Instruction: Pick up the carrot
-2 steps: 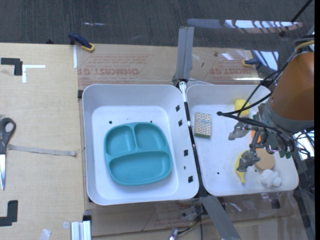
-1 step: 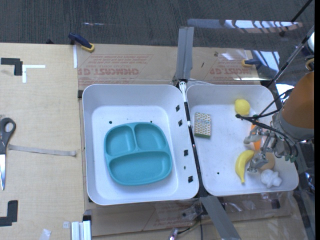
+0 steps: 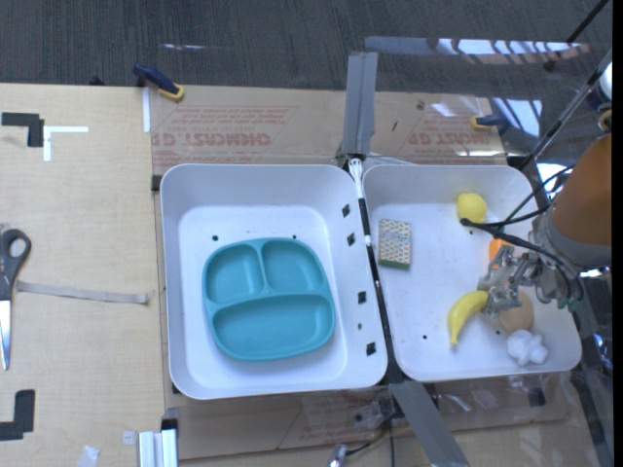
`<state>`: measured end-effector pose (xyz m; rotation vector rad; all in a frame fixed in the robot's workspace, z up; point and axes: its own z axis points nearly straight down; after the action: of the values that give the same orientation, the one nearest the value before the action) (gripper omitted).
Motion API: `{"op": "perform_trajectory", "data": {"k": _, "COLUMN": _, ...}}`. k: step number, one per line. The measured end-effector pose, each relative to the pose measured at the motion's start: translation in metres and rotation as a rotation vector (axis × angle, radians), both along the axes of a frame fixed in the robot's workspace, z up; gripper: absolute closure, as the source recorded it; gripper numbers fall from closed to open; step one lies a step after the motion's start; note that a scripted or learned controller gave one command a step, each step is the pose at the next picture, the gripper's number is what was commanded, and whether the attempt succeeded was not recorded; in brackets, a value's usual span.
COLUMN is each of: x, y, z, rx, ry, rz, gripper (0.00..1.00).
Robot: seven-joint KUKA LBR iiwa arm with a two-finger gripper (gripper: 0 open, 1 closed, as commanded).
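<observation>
The carrot [image 3: 495, 250] lay in the right bin [image 3: 428, 353], near its right wall, showing as a small orange patch partly hidden behind the arm's cables. The claw [image 3: 503, 292] hung just below it in the picture, low over the bin floor between the banana [image 3: 465, 313] and a tan egg-like thing [image 3: 517, 316]. Whether its tips were apart or together could not be told. The carrot's long axis was too hidden to judge. The move likely called for a short shift toward the bin's far side.
</observation>
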<state>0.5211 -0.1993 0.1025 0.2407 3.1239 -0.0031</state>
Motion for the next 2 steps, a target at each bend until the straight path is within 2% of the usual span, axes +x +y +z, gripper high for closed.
{"op": "perform_trajectory", "data": {"k": 1, "x": 0.000, "y": 0.000, "z": 0.000, "rx": 0.000, "ry": 0.000, "rz": 0.000, "gripper": 0.00}}
{"op": "perform_trajectory", "data": {"k": 2, "x": 0.060, "y": -0.002, "z": -0.010, "rx": 0.002, "ry": 0.003, "rz": 0.005, "gripper": 0.00}}
